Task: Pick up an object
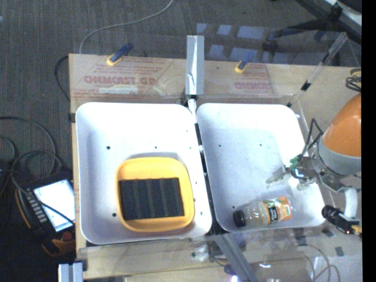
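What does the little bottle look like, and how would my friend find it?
Look at the right-hand white bin, next to the grey and orange arm. Down by its near edge a small clear bottle lies on its side. It has a black cap and an orange label, unlike the big yellow tray with dark slats in the other bin.

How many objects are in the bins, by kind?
Yellow tray with a dark ribbed insert, left bin: 1
Clear plastic bottle with black cap and orange label, lying on its side in the right bin: 1
Total: 2
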You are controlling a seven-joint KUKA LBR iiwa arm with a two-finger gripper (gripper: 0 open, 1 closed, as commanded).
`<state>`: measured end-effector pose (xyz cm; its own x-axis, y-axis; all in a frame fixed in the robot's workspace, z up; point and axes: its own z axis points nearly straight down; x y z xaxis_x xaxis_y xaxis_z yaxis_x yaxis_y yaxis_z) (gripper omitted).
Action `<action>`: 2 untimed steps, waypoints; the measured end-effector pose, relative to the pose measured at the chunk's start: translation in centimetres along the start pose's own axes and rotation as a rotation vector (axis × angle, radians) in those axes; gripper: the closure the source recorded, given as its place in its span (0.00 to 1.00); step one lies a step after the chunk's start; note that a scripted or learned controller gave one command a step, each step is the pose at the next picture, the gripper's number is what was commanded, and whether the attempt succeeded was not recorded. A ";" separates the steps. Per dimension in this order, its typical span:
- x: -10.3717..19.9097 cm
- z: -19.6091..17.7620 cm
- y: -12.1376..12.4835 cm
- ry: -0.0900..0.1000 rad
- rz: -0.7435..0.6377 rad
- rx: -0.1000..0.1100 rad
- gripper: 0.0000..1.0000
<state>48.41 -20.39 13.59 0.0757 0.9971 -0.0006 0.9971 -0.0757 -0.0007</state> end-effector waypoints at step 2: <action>-0.4 0.1 0.0 -0.001 0.159 0.001 0.00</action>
